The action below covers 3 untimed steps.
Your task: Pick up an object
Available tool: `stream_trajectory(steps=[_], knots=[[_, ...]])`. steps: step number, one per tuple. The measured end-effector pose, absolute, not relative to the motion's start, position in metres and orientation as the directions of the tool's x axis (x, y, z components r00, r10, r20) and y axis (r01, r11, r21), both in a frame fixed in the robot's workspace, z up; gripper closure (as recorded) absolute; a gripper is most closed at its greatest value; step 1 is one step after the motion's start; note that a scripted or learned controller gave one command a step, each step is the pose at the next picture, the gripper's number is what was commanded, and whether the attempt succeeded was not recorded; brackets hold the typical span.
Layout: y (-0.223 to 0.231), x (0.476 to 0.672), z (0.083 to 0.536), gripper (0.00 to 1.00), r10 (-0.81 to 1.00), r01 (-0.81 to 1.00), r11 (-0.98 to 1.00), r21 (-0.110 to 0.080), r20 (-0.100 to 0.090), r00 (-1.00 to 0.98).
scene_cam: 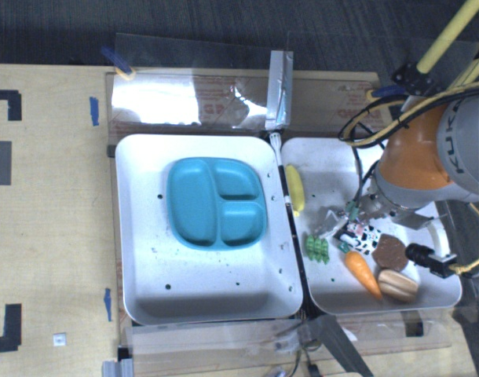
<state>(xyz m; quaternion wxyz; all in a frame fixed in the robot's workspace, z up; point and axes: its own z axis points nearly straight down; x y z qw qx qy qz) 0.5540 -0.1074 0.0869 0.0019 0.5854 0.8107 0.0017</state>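
Note:
The right bin holds several toy foods. A yellow banana lies along its left wall. A green leafy piece sits near the middle, with an orange carrot, a tan bread roll and a brown cookie toward the front right. A small black-and-white object lies just under the wrist. My gripper is low in this bin, above the carrot's top end and right of the green piece. Nothing is visibly held.
The left bin carries a blue divided plate. A raised divider separates the bins. A clear plastic sheet stands behind the left bin. Cables and the grey-orange arm hang over the right bin's back right.

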Motion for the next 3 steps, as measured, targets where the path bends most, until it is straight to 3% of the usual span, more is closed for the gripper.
stream_trajectory(steps=[1,2,3], knots=[[-0.117,0.487,0.087,0.0,0.947,0.947,0.322,0.006,-0.002,-0.322],[-0.117,0.488,0.095,1.0,0.948,0.948,0.32,0.007,-0.002,-0.32],[-0.053,0.569,0.182,1.0,0.996,0.996,0.088,-0.003,0.001,-0.088]])
